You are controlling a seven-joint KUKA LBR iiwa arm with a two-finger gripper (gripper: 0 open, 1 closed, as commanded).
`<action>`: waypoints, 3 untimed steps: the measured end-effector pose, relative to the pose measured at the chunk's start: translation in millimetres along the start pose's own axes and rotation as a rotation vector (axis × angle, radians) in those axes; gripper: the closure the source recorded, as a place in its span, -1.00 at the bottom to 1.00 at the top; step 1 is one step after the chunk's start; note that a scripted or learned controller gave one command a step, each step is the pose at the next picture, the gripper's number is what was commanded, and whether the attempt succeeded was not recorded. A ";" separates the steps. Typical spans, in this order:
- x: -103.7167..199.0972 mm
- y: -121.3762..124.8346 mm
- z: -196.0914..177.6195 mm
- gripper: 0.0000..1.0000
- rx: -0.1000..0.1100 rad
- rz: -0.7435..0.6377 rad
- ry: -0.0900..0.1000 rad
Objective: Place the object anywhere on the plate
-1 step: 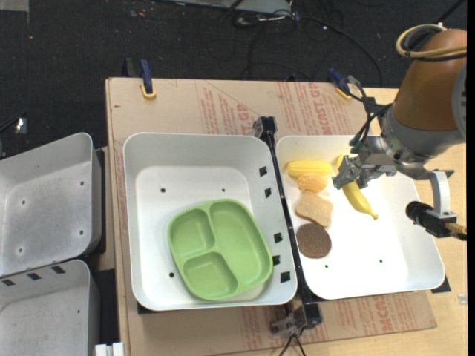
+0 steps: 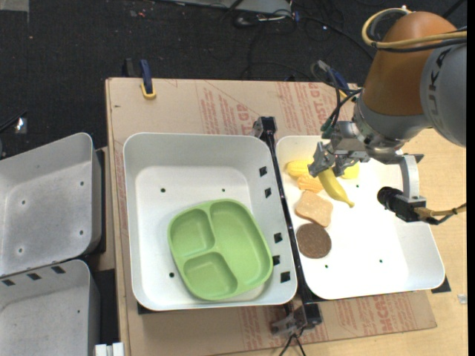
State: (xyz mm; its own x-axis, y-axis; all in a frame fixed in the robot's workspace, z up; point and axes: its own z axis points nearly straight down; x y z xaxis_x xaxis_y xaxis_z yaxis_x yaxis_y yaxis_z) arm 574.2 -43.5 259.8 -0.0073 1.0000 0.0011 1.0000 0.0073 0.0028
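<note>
Bins sit side by side on the bench (image 2: 193, 102), the left bin (image 2: 148, 162) holding a green plate (image 2: 219, 252) with three compartments, lying toward that bin's near side and tilted a little against its walls. The right bin (image 2: 386, 251) holds the food items, all gathered in its far left part. A banana (image 2: 335, 187) lies slanted there, its upper end right under the gripper (image 2: 326, 162), whose dark fingers come down on either side of that end; they look pinched on the banana, though the contact itself is too small and shadowed to be sure of. Just left of the banana is a yellow corn-like piece (image 2: 298, 170), with an orange piece (image 2: 310, 183) touching it below. Another bit of yellow (image 2: 350, 171) peeps out beside the gripper on its right. Nearer the camera lies a slice of bread (image 2: 315, 209), and just beneath it a round brown cookie (image 2: 314, 241), the two almost touching. The arm (image 2: 404, 73) reaches in from the right, its orange band big at the top of the view, cables looping round it. A black fitting (image 2: 397, 202) hangs over the right bin's middle. Two more white trays (image 2: 44, 199) lie apart at the far left, off the bench.
</note>
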 end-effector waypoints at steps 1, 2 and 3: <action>43.4 12.5 5.8 1.00 0.001 0.000 -0.001; 92.3 40.1 3.7 1.00 -0.001 0.000 0.000; 142.6 57.4 5.3 1.00 0.000 0.000 0.000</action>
State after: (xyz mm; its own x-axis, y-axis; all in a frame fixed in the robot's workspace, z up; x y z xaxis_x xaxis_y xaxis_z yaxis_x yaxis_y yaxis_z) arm 630.6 99.5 254.8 -0.0070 1.0000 0.0014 1.0000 0.0070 0.0030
